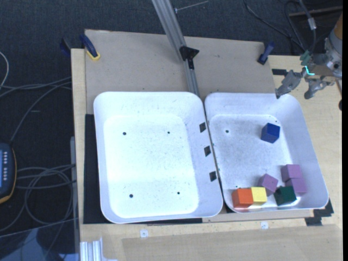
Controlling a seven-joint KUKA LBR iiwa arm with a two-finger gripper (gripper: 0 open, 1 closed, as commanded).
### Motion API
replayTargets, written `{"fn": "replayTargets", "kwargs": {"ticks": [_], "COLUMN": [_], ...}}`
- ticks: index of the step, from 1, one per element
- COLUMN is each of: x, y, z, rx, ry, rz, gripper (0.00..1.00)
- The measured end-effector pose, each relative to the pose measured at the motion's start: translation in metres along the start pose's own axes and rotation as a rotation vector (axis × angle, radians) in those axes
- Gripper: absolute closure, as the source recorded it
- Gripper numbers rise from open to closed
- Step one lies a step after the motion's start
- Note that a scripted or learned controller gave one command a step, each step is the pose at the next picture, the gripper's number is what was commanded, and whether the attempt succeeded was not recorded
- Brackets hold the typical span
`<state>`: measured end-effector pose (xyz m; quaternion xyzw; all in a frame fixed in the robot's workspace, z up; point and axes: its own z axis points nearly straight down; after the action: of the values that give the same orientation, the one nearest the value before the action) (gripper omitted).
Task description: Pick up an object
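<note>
The two grey fingers (287,84) of the gripper (298,87) stand spread apart with nothing between them, above the far right corner of the right-hand shallow white plastic bin (304,125). The gripper hangs from the grey arm (331,53) at the right edge of the view. Inside that bin, a blue cube (270,132) sits alone near the far side, well apart from a cluster in the near right corner: an orange block (243,197), a yellow block (259,194), a dark green block (284,195) and three purple blocks (292,172). The left-hand shallow white bin (109,145) lies just beside the right one. Both rest on a tan wooden bench (136,64) with blue clamps (90,47) at its far corners. A grey metal pole (168,20) slants over the bench. Dark carpet (38,26) with loose cables (32,167) surrounds it.
</note>
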<state>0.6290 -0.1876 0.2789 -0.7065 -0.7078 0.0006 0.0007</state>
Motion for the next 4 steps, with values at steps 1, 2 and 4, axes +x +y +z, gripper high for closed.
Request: {"fn": "replayTargets", "kwargs": {"ticks": [1,2,4], "x": [-0.004,0.002,0.010], "y": [0.001,0.005,0.001], "z": [0.043,0.088,0.123], "rx": [0.003,0.004,-0.006], "ry": [0.001,0.002,0.000], "rz": [0.002,0.000,0.000], "gripper": [0.00,0.00,1.00]}}
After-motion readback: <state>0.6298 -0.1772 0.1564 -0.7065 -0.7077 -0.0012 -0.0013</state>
